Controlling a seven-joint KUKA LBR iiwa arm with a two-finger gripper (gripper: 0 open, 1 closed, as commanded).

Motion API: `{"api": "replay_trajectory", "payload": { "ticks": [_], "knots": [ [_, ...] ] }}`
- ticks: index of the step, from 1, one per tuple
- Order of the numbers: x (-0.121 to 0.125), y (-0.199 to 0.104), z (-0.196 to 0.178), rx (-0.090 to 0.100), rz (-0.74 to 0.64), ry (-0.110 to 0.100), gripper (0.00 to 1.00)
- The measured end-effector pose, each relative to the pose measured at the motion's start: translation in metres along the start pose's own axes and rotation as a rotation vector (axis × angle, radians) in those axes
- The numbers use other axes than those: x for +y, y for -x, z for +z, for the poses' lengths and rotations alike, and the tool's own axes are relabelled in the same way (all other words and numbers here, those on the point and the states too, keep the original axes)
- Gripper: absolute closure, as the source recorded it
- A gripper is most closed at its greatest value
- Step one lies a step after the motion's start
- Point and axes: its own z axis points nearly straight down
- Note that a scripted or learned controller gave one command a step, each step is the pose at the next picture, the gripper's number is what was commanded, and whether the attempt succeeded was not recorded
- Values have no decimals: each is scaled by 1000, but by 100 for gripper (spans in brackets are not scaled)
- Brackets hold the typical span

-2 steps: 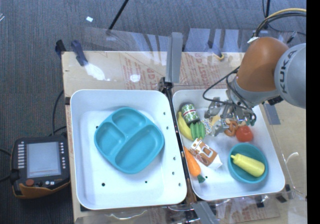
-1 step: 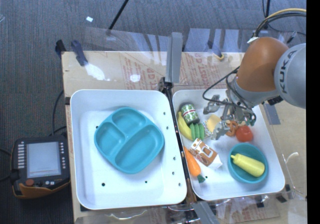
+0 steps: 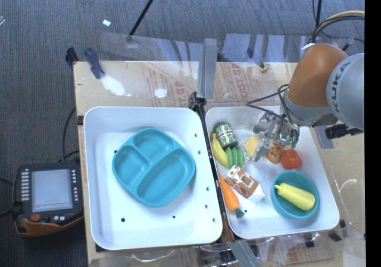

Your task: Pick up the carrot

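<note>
The grey arm (image 3: pixel 348 90) reaches in from the right, its orange band (image 3: pixel 315 72) bulging just above the wrist. Below the wrist the gripper (image 3: pixel 275 135) points down and leftward (its metal parts crowded together).

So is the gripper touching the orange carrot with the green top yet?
Apart. The camera view shows the gripper over the right bin's upper middle, while the orange carrot with the green top lies near the bin's lower left edge, with bare white floor between them.

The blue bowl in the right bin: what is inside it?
Inside the blue bowl lies one yellow bottle, on its side, its tip toward the bowl's left rim. The bowl's floor under the bottle is covered, so anything beneath it cannot be seen.
</note>
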Motion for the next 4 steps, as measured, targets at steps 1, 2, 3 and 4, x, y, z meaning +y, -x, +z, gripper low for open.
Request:
{"api": "replay_trajectory", "payload": {
  "ticks": [1, 2, 3, 4],
  "knots": [
    [62, -38, 0, 4, 320, -4, 0],
    [107, -94, -102, -1, 547, 2, 0],
    [102, -220, -99, 8, 403, -4, 0],
    [99, -219, -98, 6, 853, -7, 0]
  ]
}}
